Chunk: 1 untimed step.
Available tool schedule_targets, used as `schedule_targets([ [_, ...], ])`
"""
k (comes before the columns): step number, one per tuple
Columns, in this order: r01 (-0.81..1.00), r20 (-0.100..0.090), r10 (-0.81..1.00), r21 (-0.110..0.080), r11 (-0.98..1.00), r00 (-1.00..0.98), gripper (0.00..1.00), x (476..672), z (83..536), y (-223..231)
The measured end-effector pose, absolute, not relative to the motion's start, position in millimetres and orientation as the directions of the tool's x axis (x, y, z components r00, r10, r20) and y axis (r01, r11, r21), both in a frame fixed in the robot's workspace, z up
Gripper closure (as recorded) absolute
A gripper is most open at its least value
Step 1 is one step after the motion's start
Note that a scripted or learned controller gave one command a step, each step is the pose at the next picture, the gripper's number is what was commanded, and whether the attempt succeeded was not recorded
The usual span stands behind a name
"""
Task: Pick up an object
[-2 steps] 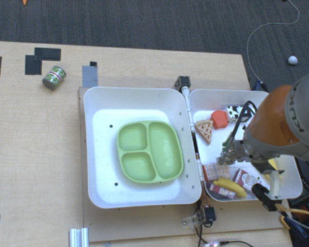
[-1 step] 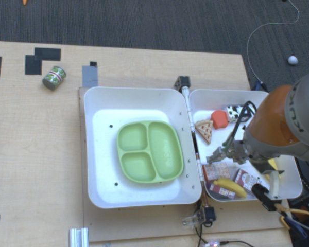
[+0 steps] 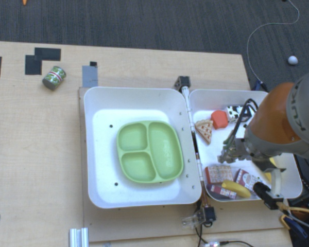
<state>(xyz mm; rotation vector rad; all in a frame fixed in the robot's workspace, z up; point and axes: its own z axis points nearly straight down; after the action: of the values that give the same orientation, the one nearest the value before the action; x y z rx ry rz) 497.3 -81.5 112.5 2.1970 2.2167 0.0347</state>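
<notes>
The grey arm with its orange band [image 3: 278, 118] reaches in from the right, wrist angled downward to the left, the end effector [image 3: 227, 157] low; its tip looks dark and indistinct.

Divided plate [image 3: 150, 152] in the left bin [image 3: 92, 153], food items in the right bin [image 3: 206, 98], can [image 3: 54, 78] far left on the desk [image 3: 31, 153].

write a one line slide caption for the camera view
KUKA arm's pincer hovers over the toy-filled right bin; green divided plate sits in the left bin.
</notes>
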Motion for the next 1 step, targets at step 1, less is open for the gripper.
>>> schedule_targets([
  [1, 1.0, 0.001, 1.0, 0.03, 0.008, -0.008, 0.0, 497.2, 112.5, -81.5],
])
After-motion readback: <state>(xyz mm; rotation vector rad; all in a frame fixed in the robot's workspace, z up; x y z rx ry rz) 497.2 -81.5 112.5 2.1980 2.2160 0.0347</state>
